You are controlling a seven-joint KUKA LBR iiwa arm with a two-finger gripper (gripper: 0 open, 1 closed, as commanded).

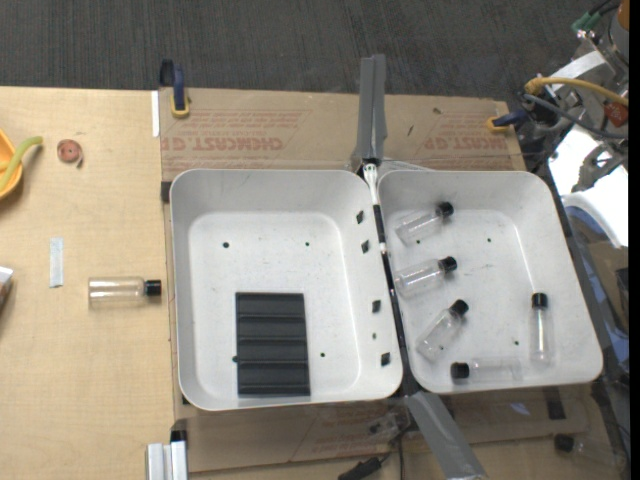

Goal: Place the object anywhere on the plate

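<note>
Lying in right white bin point(560, 218): five clear plastic vials with black caps point(425, 273). Black ribbed rectangular plate point(271, 345) sits in left white bin point(185, 268). End effector state: cannot tell.

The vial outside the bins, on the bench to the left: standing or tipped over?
Tipped over. The vial lies on its side on the wooden bench, black cap pointing toward the left bin.

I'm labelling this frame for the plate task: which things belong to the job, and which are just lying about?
Job:
- five clear vials in the right bin
- dark ribbed plate in the left bin

Lying about:
- sixth vial on the bench
- blue clamp
- small brown disc
</note>
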